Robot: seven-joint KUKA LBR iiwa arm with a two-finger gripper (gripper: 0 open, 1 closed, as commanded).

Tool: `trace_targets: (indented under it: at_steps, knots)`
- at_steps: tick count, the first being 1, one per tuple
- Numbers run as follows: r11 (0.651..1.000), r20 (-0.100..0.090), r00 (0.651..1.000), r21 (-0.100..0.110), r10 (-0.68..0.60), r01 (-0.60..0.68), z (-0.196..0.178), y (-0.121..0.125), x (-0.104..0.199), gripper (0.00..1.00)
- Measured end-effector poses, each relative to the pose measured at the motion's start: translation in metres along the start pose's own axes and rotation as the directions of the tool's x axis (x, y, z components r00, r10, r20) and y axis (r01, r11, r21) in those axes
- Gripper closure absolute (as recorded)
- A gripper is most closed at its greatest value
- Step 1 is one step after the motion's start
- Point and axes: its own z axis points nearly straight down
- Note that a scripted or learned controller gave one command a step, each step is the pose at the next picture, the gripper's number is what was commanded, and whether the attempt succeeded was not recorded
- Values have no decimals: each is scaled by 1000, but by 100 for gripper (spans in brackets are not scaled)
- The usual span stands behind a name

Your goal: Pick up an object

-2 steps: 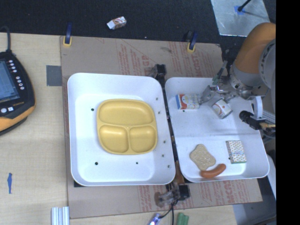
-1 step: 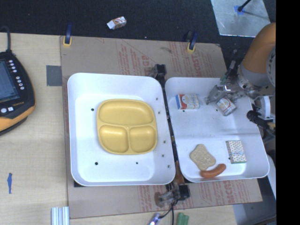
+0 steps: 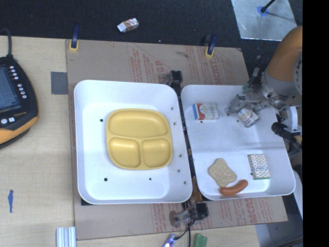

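Hand (image 3: 245,108) sits low in the right bin (image 3: 205,189) over a small crumpled packet (image 3: 249,117); grip unreadable; best to centre, close firmly, lift straight.

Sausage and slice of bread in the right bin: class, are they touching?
Touching. The camera view shows the sausage lying against the lower edge of the slice of bread, no white bin floor between them.

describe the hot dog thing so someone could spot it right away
Look in the right bin, the one without the yellow tray. Along its near edge lies a small sausage, just below the slice of toast. It is the only reddish-orange, rounded item there; its neighbours are flat.
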Motion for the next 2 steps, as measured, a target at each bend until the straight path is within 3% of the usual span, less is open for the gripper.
trace_targets:
  at_steps: [1,2]
  knots:
    - [1000,-1,1000,0,-1,1,-11,0,0,100]
    - [1000,1,1000,0,-3,3,-43,3,55,100]
